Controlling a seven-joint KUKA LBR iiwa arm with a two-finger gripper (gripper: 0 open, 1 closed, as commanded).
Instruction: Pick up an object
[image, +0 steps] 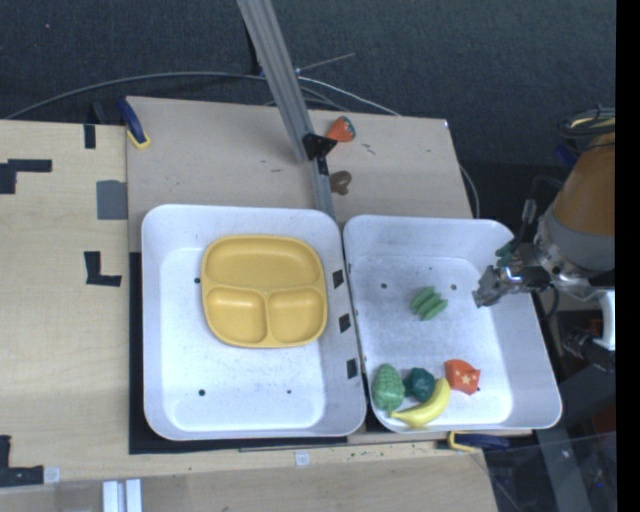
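We see tool (492, 287) at right bin (520, 345) rim, grip state unclear. Green toy (429, 303) lies near tool; clustered fruit (424, 390) further. We risk clipping rim, missing toy.

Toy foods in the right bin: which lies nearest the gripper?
The light green ridged piece, alone mid-bin beside the gripper; the rest cluster along the near edge.

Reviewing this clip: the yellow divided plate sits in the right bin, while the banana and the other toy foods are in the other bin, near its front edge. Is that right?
Not quite. The camera view shows the yellow divided plate in the left bin, not the right. The banana and the other toy foods are in the right bin, near its front edge, as you said.
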